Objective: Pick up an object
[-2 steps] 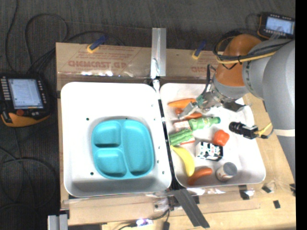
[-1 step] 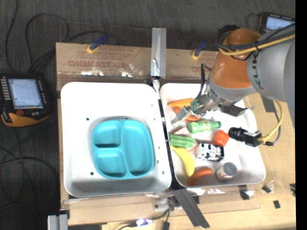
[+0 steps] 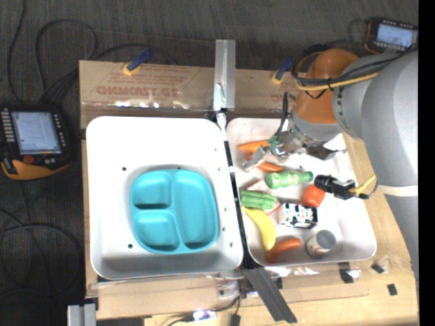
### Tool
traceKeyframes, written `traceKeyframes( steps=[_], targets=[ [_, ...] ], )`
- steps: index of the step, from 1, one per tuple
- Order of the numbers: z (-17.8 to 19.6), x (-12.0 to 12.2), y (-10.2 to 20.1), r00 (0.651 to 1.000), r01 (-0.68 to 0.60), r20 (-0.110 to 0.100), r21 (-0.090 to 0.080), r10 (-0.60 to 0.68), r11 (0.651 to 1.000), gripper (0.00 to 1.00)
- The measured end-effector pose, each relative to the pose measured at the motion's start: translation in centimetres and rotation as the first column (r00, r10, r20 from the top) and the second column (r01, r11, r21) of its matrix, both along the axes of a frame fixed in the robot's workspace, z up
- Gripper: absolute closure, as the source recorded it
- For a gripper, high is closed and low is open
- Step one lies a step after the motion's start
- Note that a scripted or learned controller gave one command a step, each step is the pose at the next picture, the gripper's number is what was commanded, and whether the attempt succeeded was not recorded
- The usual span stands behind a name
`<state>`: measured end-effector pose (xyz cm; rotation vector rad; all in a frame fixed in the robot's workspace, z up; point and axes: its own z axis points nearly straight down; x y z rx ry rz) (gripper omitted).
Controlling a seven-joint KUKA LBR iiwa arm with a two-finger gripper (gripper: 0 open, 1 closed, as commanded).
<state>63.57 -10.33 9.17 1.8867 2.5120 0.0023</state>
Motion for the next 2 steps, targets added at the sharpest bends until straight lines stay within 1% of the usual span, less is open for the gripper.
traceKeyframes(
  steps=[1, 2],
  targets=[
    [0.9, 0.0, 0.2, 1.0, -0.001, 0.001, 0.003, 0.001, 1.0, 1.0],
    [17.0, -3.6, 5.1, 1.0, -0.029, -0.001, -0.001, 0.029, 1.0, 1.0]
  ],
)
